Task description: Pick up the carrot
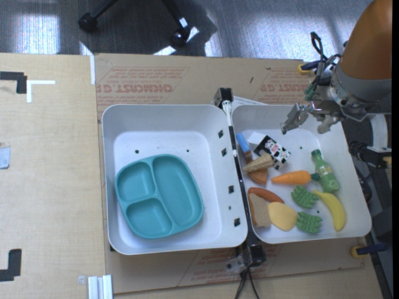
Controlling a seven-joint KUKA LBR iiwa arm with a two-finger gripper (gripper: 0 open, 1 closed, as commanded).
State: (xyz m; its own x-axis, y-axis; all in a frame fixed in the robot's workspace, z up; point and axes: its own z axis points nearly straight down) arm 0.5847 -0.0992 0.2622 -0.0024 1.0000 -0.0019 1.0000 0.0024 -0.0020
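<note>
— Where is the carrot?

— In the right bin, about the middle of it. It lies flat, its long axis running nearly left to right across the view, slightly tilted. The narrow orange tip points left, toward the divider between the bins; the thicker end with its green top points right, just beside the green bottle.

— What crowds it?

— A wedge of tan bread or cheese sits near its tip, with a black-and-white patterned block above that. Below it lie a reddish sausage, a leafy green piece, a yellow banana, a pale yellow chip-shaped piece and another green piece. A small blue item rests against the bin's left wall.

— And the gripper?

— It hangs over the upper part of the right bin, above and well apart from the carrot. Its two fingers stand spread with a clear gap between them, and nothing is between them.

— The left bin?

— It holds a teal divided plate with three compartments.

— Any writing?

— The cardboard under the bins carries red print, upside down in this view; part of it looks like "CHEMCAST", the rest too small to read. The bottle's label cannot be read.
</note>
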